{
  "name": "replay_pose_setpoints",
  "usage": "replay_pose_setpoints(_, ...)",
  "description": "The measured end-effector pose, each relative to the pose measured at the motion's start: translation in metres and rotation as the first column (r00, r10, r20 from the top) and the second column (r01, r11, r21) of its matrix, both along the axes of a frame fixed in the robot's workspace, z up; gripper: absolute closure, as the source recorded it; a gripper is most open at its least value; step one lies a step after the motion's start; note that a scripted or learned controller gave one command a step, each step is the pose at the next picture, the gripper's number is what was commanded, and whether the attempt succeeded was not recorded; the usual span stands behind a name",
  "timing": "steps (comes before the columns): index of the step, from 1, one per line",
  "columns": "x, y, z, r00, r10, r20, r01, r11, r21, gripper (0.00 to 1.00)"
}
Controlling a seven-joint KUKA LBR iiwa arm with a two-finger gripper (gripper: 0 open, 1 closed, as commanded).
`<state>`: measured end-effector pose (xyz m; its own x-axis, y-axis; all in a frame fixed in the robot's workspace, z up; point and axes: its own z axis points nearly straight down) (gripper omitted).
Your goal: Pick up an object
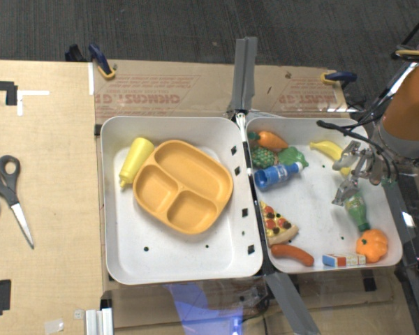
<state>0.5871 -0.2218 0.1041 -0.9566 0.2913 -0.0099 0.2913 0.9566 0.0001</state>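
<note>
Lying slantwise: green bottle (357, 211), cap lower-right.

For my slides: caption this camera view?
Claw hovers above green bottle in toy-filled right bin; left bin holds orange tray.

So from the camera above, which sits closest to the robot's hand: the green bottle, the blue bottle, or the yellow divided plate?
1. Green bottle, right bin, just below the hand.
2. Blue plastic bottle, right bin's left side.
3. Yellow divided plate, left bin, farthest.
</note>
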Motion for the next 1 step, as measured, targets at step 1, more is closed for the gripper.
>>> replay_pose_setpoints(1, -0.0075, 0.001, -0.0114, 1.0, -0.024, -0.006, 0.024, 1.0, 0.003, 0.0)
